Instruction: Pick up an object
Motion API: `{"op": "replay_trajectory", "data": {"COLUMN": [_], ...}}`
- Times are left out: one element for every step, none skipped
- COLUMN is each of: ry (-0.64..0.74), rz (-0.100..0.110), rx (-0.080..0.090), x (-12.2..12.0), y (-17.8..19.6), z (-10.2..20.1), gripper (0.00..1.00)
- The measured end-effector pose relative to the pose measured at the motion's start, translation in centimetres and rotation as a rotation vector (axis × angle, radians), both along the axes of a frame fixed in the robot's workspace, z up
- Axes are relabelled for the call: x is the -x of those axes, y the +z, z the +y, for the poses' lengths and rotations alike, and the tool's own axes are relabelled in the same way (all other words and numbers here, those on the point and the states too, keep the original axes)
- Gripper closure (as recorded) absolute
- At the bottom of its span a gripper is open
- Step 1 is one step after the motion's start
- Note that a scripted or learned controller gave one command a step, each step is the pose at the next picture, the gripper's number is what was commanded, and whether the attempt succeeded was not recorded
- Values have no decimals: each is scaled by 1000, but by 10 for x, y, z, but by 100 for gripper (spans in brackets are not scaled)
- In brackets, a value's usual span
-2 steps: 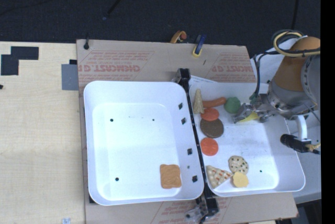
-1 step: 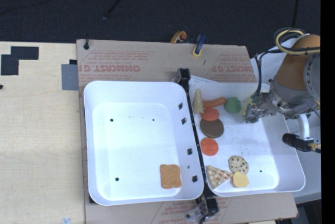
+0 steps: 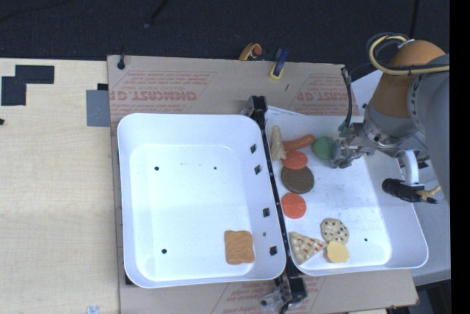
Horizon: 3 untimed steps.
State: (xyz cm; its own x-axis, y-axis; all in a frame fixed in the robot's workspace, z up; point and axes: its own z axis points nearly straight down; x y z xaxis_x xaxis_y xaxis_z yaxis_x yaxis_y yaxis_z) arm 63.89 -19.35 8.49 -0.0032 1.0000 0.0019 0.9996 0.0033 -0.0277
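Note:
My gripper [image 3: 342, 156] hangs low over the far part of the right bin [image 3: 382, 221], its tips just right of a green round piece [image 3: 322, 147]. An orange sausage-like piece [image 3: 299, 141] and a pale yellow wedge [image 3: 277, 144] lie to the left of the green one. Below them sit a small red disc [image 3: 296, 160], a brown disc [image 3: 297, 179] and another red-orange disc [image 3: 294, 205]. Near the front of that bin lie a speckled cookie [image 3: 334, 229], a yellow disc [image 3: 337, 252] and a pizza-like slice [image 3: 305, 245].
The left bin [image 3: 147, 158] holds a tan toast-like square [image 3: 239, 246] near its front right corner. A black clamp strip [image 3: 268, 180] runs between the two bins. The arm's grey body with its orange band [image 3: 411, 85] stands over the right bin's far right corner.

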Motion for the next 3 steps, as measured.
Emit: {"op": "replay_trajectory", "data": {"ry": [-3,-2,0], "rz": [-27,-24,-24], "rx": [3,2,0], "x": [-5,7,-5], "y": [3,3,2], "z": [-20,-18,35], "gripper": [100,100,100]}}
